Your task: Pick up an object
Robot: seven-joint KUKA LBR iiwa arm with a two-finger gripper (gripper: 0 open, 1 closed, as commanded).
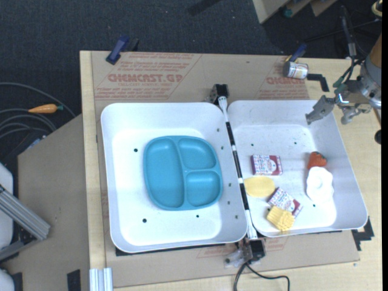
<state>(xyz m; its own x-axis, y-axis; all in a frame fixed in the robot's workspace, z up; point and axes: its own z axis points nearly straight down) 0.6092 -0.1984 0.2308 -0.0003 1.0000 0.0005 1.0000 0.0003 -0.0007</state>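
The right bin holds several small items. A red-and-white packet lies near its middle, with a pale yellow disc just below it. A second red-and-white packet and a yellow ridged piece sit near the front edge. Toward the right side rests a white lumpy object with an orange-red piece touching its far end. My gripper hangs over the bin's far right corner, open, with nothing between its fingers, well above and behind the items.
The left bin carries a blue divided plate. A black clip sits on the ridge between the bins. A small silver cylinder and blue clamps lie on the cardboard behind.
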